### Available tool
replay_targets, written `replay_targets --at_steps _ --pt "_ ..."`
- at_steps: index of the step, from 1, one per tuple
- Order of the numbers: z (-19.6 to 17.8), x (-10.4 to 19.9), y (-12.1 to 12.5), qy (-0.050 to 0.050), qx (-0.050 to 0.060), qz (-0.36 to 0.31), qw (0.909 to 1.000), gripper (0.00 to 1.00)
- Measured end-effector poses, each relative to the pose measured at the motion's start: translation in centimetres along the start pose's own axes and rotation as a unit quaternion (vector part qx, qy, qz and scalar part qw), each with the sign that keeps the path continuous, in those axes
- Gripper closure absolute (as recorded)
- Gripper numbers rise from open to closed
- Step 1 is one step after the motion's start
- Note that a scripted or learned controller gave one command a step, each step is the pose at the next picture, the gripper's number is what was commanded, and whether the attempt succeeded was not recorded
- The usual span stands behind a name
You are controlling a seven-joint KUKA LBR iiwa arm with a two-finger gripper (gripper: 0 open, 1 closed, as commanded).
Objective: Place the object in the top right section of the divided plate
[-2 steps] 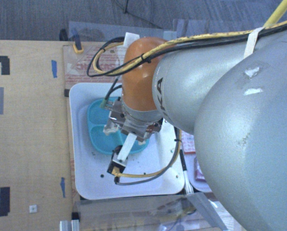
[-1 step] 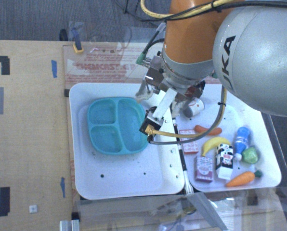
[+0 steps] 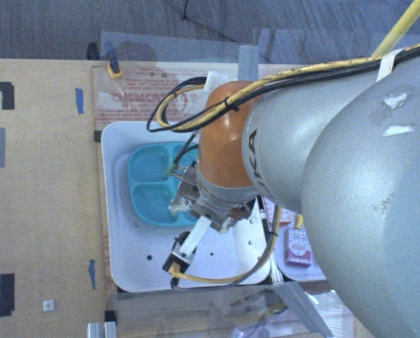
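Grey carpet runs along the top of what we see, and below it a pale wooden bench [image 3: 41, 189] marked with black corner shapes and scraps of blue tape. On the bench sits a shallow white bin [image 3: 118, 252], and inside it, toward its left half, lies the divided plate [image 3: 148, 182], teal, with raised ribs splitting it into sections. We read two sections clearly on its left side; its right side passes under the arm.

We see the arm [image 3: 323, 160] reaching in from the right and swallowing most of the scene. Its orange band [image 3: 220, 139] sits directly above the plate's right portion, which we judge is no accident: the target section lies on that side, so the wrist is stationed over it. Cables loop off the wrist, and a white and black fitting [image 3: 185, 248] juts down-left over the bare bin floor.

We cannot tell how the gripper stands, since the wrist hides it from above. Nor can we find the object to be placed; it may be under the wrist, carried or already set down, but that is only our guess.

A second bin lies to the right, mostly covered by the arm, and a small red and white packet [image 3: 298, 248] shows there beside some printed paper.
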State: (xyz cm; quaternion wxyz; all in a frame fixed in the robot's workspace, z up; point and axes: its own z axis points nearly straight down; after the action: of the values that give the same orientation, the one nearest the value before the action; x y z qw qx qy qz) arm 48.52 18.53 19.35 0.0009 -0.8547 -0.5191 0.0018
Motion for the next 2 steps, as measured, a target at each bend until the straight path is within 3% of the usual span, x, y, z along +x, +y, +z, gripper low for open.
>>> replay_targets --at_steps 1,2 --pt "-0.9 -0.1 0.2 0.0 0.0 0.003 1.0 1.0" --pt "-7.3 1.7 6.6 0.001 -0.001 -0.062 0.9981 1.0"
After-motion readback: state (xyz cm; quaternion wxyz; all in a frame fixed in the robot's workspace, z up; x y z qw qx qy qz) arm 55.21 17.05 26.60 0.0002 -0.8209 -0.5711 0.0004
